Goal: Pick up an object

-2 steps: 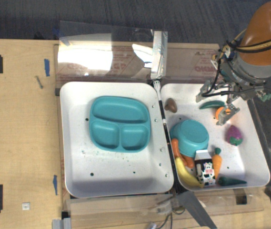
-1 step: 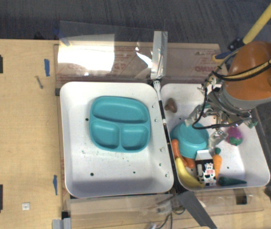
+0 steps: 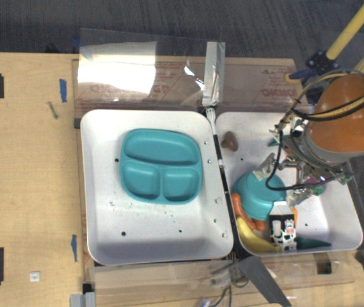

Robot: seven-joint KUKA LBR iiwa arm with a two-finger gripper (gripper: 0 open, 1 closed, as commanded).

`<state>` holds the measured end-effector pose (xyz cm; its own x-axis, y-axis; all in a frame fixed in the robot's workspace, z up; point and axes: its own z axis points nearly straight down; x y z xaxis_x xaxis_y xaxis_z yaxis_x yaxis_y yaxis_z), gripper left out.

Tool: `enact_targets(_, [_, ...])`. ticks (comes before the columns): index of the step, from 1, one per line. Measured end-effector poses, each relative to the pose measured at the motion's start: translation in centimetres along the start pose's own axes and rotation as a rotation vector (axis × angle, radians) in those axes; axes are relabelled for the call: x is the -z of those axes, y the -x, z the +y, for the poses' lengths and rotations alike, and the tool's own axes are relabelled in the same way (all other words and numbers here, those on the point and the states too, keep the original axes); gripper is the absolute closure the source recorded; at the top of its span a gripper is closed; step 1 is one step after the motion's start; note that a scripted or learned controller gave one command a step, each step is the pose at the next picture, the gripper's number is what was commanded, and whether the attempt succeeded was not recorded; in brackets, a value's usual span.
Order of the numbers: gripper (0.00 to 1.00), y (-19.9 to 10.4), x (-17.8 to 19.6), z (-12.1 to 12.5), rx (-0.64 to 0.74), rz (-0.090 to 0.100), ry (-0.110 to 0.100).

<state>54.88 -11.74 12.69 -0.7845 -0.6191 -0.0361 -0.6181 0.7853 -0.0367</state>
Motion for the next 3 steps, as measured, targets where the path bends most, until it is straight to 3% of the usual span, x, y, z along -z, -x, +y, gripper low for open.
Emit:
enact_targets(1, [0.00,-0.6,-0.3,-0.3,-0.177,-0.012,-0.014])
enact_targets(2, [0.00,-0.3,-0.4,0.1,-0.204,-0.017,-0.016])
enact_targets(3, [0.00,-2.3,-0.9,-4.8,-0.551,-0.026,-0.017])
